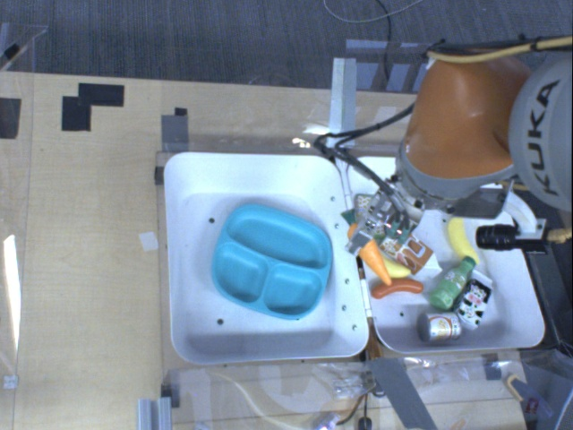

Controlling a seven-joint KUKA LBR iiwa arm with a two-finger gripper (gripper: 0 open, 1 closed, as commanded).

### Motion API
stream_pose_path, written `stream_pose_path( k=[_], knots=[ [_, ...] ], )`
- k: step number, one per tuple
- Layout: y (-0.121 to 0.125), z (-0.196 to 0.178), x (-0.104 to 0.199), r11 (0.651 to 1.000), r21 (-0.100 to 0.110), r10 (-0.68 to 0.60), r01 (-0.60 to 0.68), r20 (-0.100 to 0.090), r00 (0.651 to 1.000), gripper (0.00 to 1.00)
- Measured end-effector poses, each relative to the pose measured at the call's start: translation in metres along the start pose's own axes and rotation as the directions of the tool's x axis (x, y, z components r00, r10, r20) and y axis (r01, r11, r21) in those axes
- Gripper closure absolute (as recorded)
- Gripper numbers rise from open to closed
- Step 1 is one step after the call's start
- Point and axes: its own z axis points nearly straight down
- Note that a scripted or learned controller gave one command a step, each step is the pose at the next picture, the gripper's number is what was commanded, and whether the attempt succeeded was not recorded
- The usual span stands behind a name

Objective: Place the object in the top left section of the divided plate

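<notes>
Spreading across the view, the pale wooden table [81,267] carries two shallow white bins side by side. Reaching in from the right, the grey arm [466,124] with its orange band hangs over the right bin [528,316], and its bulk covers that bin's far part. The left bin [192,330] holds the blue divided plate [271,260], which lies tilted in the bin with its one long section toward the far right and its two smaller sections toward the near side; all three sections are bare. The end effector [387,218] sits low at the right bin's left edge, just above the pile of things there, and whether it is released or clenched I cannot tell. No single object is clearly marked as the one to move; nothing rests on the plate, and every loose thing lies in the right bin. Among them, a yellow banana [459,237] lies near the arm, a green bottle [452,283] lies on its side with its long axis slanting up to the right, an orange carrot [374,259] points toward the far left, a red sausage [397,288] lies nearly level just beside the carrot, and a silver can [439,328] lies on its side at the near edge.
</notes>
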Motion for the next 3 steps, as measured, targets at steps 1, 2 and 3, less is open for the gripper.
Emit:
stream_pose_path(
  k=[1,2,3],
  knots=[
    [-0.019,-0.031,0.011,0.958,-0.002,-0.287,0.287,0.004,0.958,1.00],
    [-0.051,0.066,0.009,0.823,-0.001,-0.568,0.568,-0.001,0.823,1.00],
    [-0.098,0.063,-0.056,0.804,0.000,-0.595,0.595,0.003,0.803,1.00]
  ],
)
